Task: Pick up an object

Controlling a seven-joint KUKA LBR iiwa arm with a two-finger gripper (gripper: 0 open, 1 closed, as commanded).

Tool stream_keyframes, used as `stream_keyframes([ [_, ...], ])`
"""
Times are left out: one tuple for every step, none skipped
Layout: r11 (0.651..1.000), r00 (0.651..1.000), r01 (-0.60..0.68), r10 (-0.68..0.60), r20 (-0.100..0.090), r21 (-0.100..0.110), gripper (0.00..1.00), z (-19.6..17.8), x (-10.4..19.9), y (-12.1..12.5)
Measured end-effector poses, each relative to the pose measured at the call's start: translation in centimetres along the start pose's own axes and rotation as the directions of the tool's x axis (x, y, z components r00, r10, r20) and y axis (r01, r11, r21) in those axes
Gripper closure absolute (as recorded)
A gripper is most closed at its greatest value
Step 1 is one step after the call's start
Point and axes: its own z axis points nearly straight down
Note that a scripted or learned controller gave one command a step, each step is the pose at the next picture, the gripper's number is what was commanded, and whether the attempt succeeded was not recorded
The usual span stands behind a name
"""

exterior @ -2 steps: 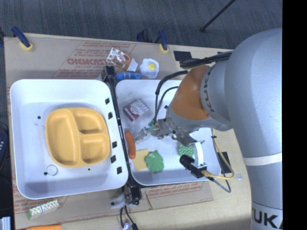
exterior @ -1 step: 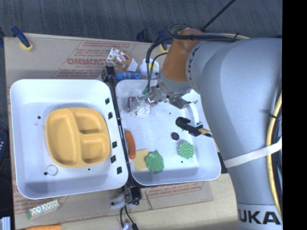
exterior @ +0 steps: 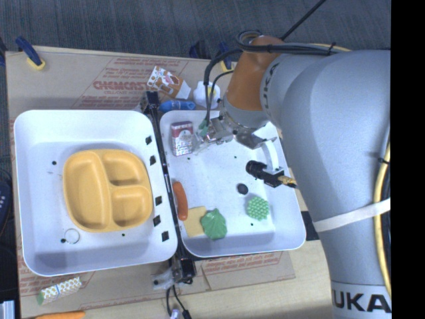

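The gripper point(exterior: 211, 133) sits low in the far left part of the right bin point(exterior: 219, 171), just beside a small red and white carton point(exterior: 181, 138). The wrist hides its tip, so I cannot tell whether it is wide or narrow, and I see nothing held in it. The carton is the thing nearest to it, close against the bin's left wall near the far corner, so I'd take it as the likely pick. It looks light and stiff-sided, probably thin card that would dent under a hard squeeze. Its flat opposite faces seem the place to take hold, though the wall on its left leaves little room on that side. Nearer to me in the same bin lie an orange carrot-like stick point(exterior: 180, 200), a yellow slab point(exterior: 194, 221), a green leaf point(exterior: 214, 223) and a green knobbly ball point(exterior: 257, 208), all small and likely light. The left bin point(exterior: 40, 145) holds a yellow divided tray point(exterior: 106, 188).
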Motion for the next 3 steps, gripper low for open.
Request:
stream_keyframes([
  [1.000, 1.000, 0.001, -0.001, 0.000, 0.000, 0.00, 0.0, 0.0, 0.0],
  [0.854, 0.854, -0.520, 0.520, -0.003, -0.006, 0.00, -9.0, 7.1, 2.3],
  [0.978, 0.978, -0.209, 0.209, -0.001, -0.005, 0.00, -9.0, 8.6, 0.2],
])
